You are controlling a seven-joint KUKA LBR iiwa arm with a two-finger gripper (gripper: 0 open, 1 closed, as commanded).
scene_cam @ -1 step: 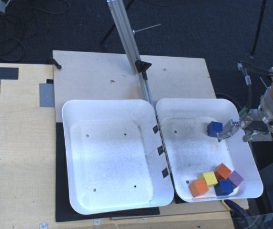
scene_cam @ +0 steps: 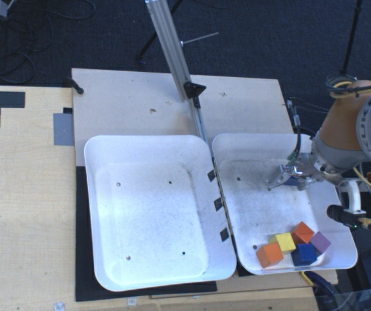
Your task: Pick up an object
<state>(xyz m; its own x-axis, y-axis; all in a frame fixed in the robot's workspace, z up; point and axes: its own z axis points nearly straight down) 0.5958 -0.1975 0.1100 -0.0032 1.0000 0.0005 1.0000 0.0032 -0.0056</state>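
White right bin [scene_cam: 250,154]: my end effector [scene_cam: 293,173] sits low over its upper-right floor; can't tell its opening or whether it holds anything. Orange [scene_cam: 269,254], yellow [scene_cam: 285,242], red-orange [scene_cam: 302,232], blue [scene_cam: 305,254], purple [scene_cam: 320,242] blocks cluster in the near corner, well apart from it.

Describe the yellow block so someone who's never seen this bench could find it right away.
Look at the right-hand white bin, then down to its near corner, where five small blocks huddle. The yellow block sits in the middle of the cluster, between the orange block and the blue block. It's the only yellow one.
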